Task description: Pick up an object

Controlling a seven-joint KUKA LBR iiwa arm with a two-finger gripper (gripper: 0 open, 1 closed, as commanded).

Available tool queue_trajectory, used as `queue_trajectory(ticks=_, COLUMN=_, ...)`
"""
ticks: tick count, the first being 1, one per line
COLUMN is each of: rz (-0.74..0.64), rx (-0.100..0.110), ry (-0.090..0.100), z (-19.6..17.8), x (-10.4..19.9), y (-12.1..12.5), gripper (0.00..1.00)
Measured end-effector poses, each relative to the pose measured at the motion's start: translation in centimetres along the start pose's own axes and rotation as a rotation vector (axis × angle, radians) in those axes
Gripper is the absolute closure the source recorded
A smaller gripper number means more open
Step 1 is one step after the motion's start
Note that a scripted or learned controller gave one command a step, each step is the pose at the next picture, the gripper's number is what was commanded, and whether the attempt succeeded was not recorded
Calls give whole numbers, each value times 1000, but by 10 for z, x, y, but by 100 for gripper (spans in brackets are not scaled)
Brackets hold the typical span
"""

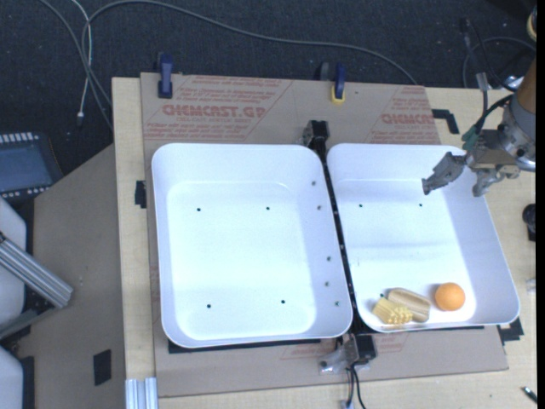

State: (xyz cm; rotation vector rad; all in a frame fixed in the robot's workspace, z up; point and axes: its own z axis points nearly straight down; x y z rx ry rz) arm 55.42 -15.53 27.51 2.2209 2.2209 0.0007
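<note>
Orange ball [450,296] and two yellowish pieces [400,307] lie at the right bin's [400,228] near edge. The end effector [460,175] hangs spread and bare over the far corner, well apart; the approach step remains, calling for travel toward them, then descent.

Here's the bench [221,113], a pale wooden board with red lettering across its twelve o'clock stretch, and two blue clamps [165,72] pinching that far edge. Sitting straight on it, side by side and touching at the middle, are the left white bin [170,228] toward nine o'clock and the right white bin [490,245] toward three. A black bracket [316,132] stands at their twelve o'clock seam.
</note>
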Motion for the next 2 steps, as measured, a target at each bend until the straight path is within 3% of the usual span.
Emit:
queue_trajectory(ticks=1, rz=0, rx=10, ry=2, z=110, x=19, y=-37, gripper=0)
queue_trajectory(ticks=2, rz=-3, rx=0, ry=0, z=105, x=36, y=9, gripper=0)
